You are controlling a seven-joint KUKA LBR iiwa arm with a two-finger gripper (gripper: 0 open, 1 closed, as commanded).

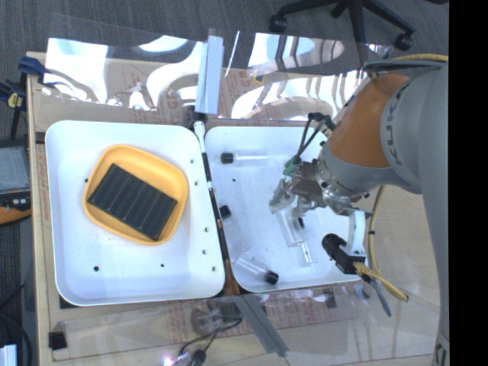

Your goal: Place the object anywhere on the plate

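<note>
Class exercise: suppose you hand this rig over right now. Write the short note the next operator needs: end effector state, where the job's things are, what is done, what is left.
End effector: low over the middle of the right bin; whether it is open or shut cannot be told from the camera view.
Plate: the yellow plate sits in the left bin with a dark ridged slab lying on it.
Objects: clear tubes with black caps lie in the right bin, one near the top, one at the bottom edge, and one right by the end effector.
Done: no tube is on the plate.
Left: grasp a tube, carry it across, set it on the plate.
</note>
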